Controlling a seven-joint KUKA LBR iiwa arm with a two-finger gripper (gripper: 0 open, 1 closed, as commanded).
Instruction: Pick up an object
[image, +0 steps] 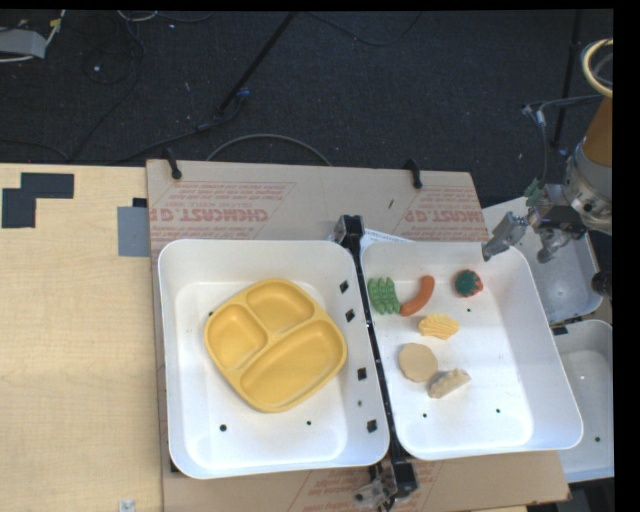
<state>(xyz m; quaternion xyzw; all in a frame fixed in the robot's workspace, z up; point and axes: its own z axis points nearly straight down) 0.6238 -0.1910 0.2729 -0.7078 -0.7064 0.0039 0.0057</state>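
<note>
1. the tabletop (70, 330) is pale wood on the left, with a cardboard sheet (300, 205) under two shallow white bins that sit side by side.
2. the left bin (190, 270) holds a yellow divided plate (275, 343), lying flat and roughly in the middle, touching nothing else.
3. the right bin (530, 400) holds all the small things, gathered in its far and middle part; its near end is bare.
4. the arm (600, 130) comes in at the far right, outside the right bin, and its gripper (525, 235) hovers over that bin's far right corner. it carries nothing; whether it is released or clenched i cannot tell.
5. the candidates, larger first: a tan round piece (418, 361) in the middle of the right bin, with a beige lumpy piece (449, 382) touching its near right edge.
6. an orange sausage (418, 295) lies slanted at the far left, just beside a green ridged piece (382, 295) near the divider.
7. a yellow ridged piece (438, 326) sits between the sausage and the tan round piece.
8. a small green and orange ball (467, 283) sits nearest the gripper, apart from the rest.
9. progress, as i judge it: nothing is lifted, so the pick is all still to do. the gripper must choose a thing, descend, close and raise it; the ball looks the shortest reach.
</note>
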